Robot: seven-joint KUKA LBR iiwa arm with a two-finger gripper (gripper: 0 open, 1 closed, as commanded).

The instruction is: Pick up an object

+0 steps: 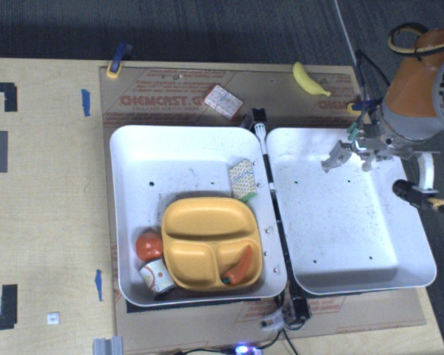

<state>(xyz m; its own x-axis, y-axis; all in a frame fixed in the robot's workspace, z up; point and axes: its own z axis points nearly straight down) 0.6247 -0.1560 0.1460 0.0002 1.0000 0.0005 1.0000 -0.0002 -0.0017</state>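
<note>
Hand: (350, 156) over the upper right of the right bin (340, 268), fingers spread, gripping nothing.
Objects: all in the left bin (133, 154) (yellow tray (207, 231), tomato (149, 245), packet (242, 177)).
Direction: objects lie to the view's left of the hand, across the divider.
Nearest: the packet, likely.

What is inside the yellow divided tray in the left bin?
An orange-red carrot-like item lies in the yellow tray's lower right compartment. Whatever sits beneath the tray is covered.
</note>
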